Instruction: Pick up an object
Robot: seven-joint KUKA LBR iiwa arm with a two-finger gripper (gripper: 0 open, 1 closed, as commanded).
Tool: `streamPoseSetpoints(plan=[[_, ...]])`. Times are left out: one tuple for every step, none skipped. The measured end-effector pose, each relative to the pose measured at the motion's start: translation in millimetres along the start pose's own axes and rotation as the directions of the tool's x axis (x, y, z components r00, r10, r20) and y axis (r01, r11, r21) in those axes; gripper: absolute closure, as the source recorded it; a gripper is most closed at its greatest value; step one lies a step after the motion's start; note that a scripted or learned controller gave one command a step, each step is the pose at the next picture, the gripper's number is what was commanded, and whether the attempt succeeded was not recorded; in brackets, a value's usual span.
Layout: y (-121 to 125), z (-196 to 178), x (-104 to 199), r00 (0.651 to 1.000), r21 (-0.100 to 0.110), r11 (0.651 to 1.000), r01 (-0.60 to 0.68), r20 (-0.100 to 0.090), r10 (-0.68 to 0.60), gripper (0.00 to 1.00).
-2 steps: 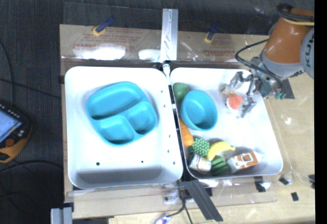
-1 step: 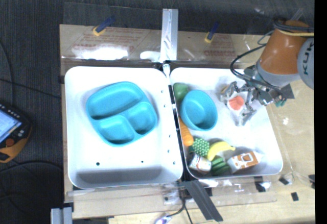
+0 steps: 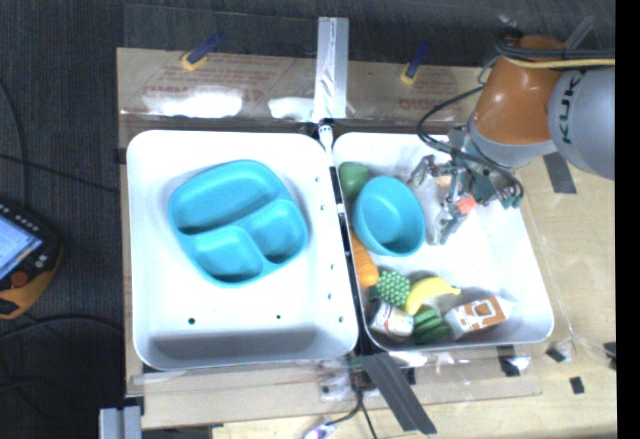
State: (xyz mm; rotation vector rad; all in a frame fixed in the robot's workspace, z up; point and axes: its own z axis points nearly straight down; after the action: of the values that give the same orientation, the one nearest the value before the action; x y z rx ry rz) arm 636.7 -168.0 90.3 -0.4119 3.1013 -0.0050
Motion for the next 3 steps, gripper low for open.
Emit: streamPoseSetpoints(plan=[[-47.4,-4.7,36.9,0.991,-0.003,0.991,0.136,-0.008,-0.136,0.0],[-27.0,-0.5,30.8,1.0,0.003,1.0,-0.013,-0.002,0.013,0.0],[-10.0,0.1,3.2,0.952,0.002,0.952,-0.307,0.0,0.307,0.0]])
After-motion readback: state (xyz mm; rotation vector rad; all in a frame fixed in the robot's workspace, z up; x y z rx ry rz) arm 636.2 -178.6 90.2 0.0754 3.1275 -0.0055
